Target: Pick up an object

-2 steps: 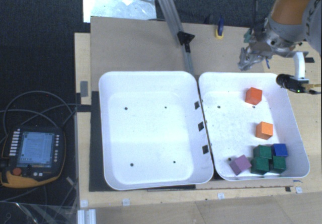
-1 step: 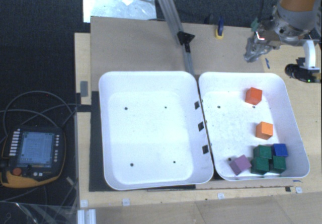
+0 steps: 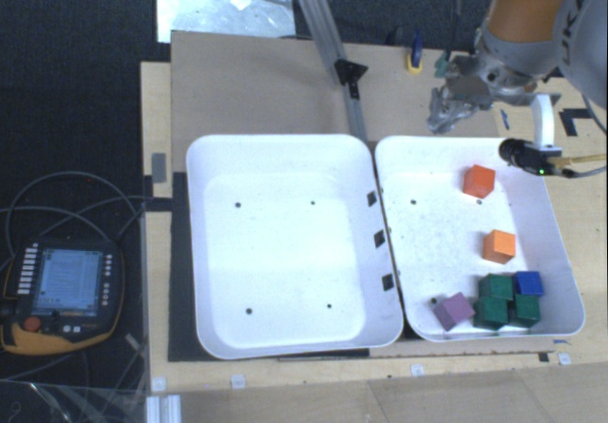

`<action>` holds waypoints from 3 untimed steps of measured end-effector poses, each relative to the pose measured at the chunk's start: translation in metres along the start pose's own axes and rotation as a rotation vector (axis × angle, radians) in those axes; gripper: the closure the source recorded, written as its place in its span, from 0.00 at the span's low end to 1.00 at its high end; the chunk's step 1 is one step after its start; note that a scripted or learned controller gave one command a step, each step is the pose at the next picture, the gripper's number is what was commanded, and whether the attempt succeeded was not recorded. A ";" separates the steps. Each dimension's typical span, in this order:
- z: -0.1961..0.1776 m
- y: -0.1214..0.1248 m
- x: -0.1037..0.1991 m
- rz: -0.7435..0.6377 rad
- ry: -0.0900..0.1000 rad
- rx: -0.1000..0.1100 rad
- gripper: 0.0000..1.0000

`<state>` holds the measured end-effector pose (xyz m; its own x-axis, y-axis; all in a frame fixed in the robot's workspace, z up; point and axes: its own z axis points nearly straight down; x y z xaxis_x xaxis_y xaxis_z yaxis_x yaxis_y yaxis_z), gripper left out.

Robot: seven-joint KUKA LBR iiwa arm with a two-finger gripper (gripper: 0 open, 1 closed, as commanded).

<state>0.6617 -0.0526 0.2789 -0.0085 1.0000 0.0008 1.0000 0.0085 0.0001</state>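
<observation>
Hovering gripper (image 3: 446,117), grip state unclear, above the right bin's (image 3: 418,221) far rim, orange block (image 3: 479,181) nearby.

One fixed camera looks down at a slant from above the worktop (image 3: 266,79), far enough back to take in both white bins: the left bin (image 3: 204,221) and the right bin (image 3: 408,164) sit near the middle. The arm (image 3: 537,3) enters at the upper right; dark floor (image 3: 66,79) runs along the left.
</observation>
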 end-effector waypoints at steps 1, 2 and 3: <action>0.005 -0.032 0.048 -0.001 0.001 0.002 1.00; 0.027 -0.055 0.090 0.000 0.001 0.002 1.00; 0.046 -0.077 0.138 -0.001 0.002 0.002 1.00</action>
